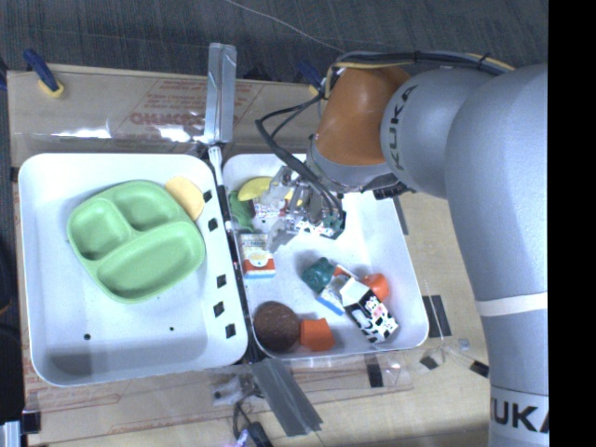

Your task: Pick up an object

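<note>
Fingers (284, 220) of mine hung low over the nearer bin (415, 317), at the end beside the wall it shares with the farther bin (37, 277). The metal of the wrist and a tangle of cable blurred them, and I could not tell how far apart they stood, or whether anything lay between them.

Closest to the fingers was a small red-and-white carton (258, 254), just beside them on the side toward the view's lower edge, hard against the shared wall. Its long axis appeared to run along that wall. A yellow piece (253, 189) lay just beyond the fingers the other way, toward the bin's top corner, with a green piece (242, 210) next to it; both sat partly under the wrist.

Farther off, back toward the arm's own side, were a teal toy (318, 273), a cow-patterned toy (372, 317) and an orange piece (377, 285) crowded together. A brown ball (277, 324) and an orange block (317, 335) rested touching, well apart from the fingers at the bin's low end. Across the wall, a green divided plate (140, 240) lay in the farther bin.

By my judgement the carton or the yellow piece was the likely catch, a short shift along the wall either way. The wall left little room on that side.
</note>
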`<control>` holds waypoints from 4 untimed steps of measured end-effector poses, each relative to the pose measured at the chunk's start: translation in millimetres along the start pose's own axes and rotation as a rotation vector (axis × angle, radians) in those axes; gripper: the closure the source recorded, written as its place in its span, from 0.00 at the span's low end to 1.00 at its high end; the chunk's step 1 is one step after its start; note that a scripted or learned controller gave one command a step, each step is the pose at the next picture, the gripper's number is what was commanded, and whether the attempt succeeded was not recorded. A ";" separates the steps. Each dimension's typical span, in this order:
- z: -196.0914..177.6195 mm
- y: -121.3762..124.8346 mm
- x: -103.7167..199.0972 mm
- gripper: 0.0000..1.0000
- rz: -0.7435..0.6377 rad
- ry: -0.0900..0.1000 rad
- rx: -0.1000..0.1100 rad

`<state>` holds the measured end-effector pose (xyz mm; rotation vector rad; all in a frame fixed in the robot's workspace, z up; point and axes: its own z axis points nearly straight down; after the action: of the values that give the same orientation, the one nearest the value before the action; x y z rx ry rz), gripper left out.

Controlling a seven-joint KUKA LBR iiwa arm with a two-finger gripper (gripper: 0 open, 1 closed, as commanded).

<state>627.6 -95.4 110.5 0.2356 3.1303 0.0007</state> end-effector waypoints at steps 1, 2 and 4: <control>-9.7 -35.4 5.7 0.00 -0.324 0.002 0.001; -32.5 -66.7 -24.8 0.00 -0.550 -0.004 0.002; 6.5 -41.4 59.9 1.00 -0.559 -0.004 0.001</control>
<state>562.1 -127.4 103.9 -0.6368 3.0698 -0.0023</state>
